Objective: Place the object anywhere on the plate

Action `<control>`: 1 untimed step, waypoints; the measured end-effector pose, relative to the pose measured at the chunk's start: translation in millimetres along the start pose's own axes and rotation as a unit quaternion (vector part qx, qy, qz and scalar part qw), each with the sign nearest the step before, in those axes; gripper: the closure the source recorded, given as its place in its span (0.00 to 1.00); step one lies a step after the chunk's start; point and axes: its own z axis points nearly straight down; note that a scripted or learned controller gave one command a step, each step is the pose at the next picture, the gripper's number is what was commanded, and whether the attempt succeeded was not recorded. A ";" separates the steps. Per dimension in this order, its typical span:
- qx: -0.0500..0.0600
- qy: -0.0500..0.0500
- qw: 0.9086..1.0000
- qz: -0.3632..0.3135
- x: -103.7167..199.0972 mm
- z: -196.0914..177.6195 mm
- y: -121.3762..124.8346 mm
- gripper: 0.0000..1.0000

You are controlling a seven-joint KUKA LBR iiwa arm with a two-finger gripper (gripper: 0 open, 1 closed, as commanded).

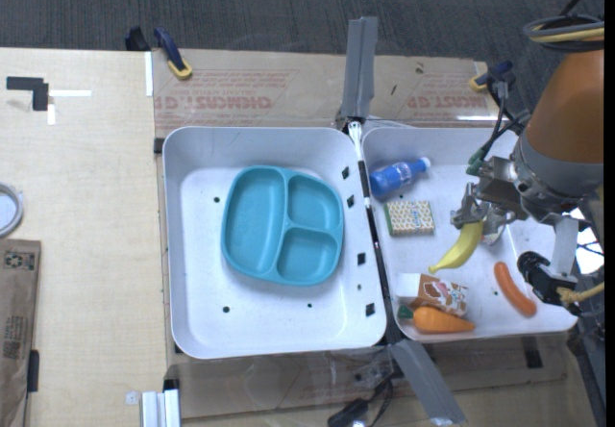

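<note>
A light blue sectioned plate [283, 225] lies in the left bin [192, 319]. In the right bin [553, 324], a yellow banana [458, 249] lies slanted near the middle. My gripper [479, 219] is low over the banana's upper end, which reaches up to it and is partly covered by it. Whether the banana is gripped is unclear from above.
Also in the right bin are a blue bottle [395, 176], a speckled sponge block [410, 216], a snack packet [442, 294], a carrot [442, 320] and a red sausage [515, 288]. A grey divider [360, 69] runs between the bins. A tape roll [6, 212] lies far left.
</note>
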 end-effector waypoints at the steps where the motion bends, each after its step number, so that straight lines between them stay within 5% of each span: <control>1: 0.000 0.000 0.993 -0.117 72.1 0.6 -9.1 1.00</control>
